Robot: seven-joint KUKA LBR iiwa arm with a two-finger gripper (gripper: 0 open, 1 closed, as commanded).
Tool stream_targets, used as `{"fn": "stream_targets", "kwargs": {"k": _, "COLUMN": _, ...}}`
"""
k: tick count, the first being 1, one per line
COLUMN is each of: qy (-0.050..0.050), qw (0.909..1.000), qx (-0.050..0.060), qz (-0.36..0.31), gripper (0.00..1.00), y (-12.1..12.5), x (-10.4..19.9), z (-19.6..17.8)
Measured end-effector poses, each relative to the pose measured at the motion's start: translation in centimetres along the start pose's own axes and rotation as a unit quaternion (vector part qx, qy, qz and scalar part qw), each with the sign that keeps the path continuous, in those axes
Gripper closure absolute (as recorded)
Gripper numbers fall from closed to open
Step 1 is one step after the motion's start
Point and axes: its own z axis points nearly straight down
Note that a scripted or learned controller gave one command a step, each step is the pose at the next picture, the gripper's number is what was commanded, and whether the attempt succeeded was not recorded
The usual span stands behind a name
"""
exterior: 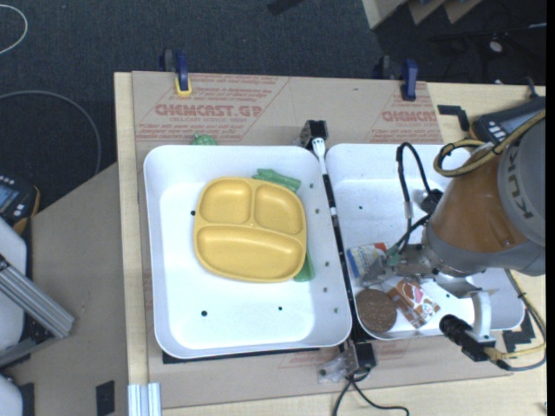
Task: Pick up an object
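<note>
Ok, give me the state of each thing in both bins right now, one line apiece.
Yellow divided plate: right side up in the left bin, lying over a green item.
Green item: mostly hidden, poking out past the plate's far edge.
Brown round disc: flat at the right bin's near edge.
Small printed packets: loose beside the disc.
Pincer: low over the packets; grip unclear.

A yellow divided plate (251, 229) lay in the left bin (173, 319). In the right bin (364, 167), the gripper (395, 265) hung just above a brown disc (376, 310) and a small packet (414, 302).
</note>
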Motion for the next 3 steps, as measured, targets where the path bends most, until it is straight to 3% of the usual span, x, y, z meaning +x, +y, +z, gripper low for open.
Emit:
{"fn": "stream_targets", "kwargs": {"k": 1, "qy": -0.001, "qw": 1.0, "qx": -0.006, "qz": -0.002, "gripper": 0.0, "y": 0.3, "x": 1.3, "z": -10.6}}
{"fn": "stream_targets", "kwargs": {"k": 2, "qy": -0.001, "qw": 1.0, "qx": -0.003, "qz": 0.0, "gripper": 1.0, "y": 0.1, "x": 1.2, "z": -11.1}}
{"fn": "stream_targets", "kwargs": {"k": 3, "qy": 0.001, "qw": 0.9999, "qx": -0.01, "qz": -0.003, "gripper": 1.0, "y": 0.3, "x": 6.6, "z": -27.5}}
